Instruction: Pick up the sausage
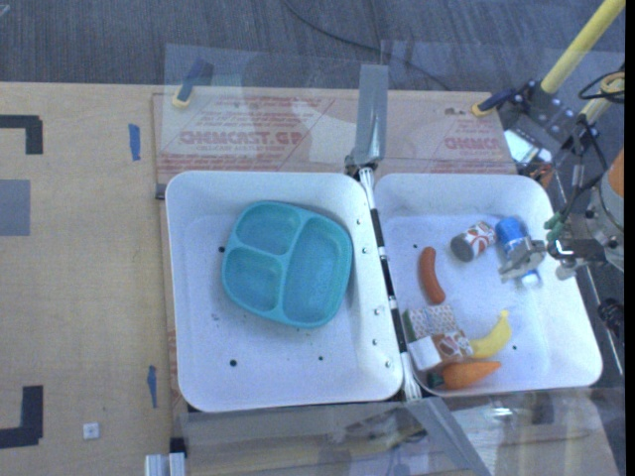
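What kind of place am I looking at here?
Probably a robot test bench in a lab: two white bins, toy food such as a sausage, and a gripper reaching in.

Sausage [431,275] has bare bin floor all round — open from above. Clutter packs the right bin's [397,198] front edge — box [440,333], banana [493,336], carrot [470,373].
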Controlling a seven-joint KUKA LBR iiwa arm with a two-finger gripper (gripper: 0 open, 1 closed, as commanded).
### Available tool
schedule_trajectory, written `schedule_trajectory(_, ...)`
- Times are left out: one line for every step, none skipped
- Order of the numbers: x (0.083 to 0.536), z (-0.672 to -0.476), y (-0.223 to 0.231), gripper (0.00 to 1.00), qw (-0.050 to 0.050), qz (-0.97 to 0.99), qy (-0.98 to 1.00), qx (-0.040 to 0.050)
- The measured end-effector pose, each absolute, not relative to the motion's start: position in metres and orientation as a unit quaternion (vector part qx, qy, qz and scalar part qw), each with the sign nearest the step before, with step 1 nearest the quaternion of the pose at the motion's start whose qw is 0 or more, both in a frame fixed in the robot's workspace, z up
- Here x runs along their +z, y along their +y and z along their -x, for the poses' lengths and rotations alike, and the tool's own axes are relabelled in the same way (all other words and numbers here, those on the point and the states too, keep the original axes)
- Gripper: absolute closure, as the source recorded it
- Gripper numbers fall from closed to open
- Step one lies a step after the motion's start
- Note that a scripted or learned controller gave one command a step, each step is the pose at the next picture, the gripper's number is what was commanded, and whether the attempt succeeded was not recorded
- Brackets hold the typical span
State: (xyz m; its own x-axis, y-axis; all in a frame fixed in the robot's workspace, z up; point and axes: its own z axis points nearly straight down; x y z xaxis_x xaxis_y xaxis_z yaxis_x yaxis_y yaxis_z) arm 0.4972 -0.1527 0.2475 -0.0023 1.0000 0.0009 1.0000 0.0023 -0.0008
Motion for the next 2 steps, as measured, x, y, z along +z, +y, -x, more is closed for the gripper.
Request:
schedule_trajectory(0.149, -0.555, -0.097, 0.00, 0.001, 0.722, -0.692, 0.0001)
schedule_trajectory(0.089, -0.582, -0.092, 0.00, -0.003, 0.721, -0.693, -0.0029)
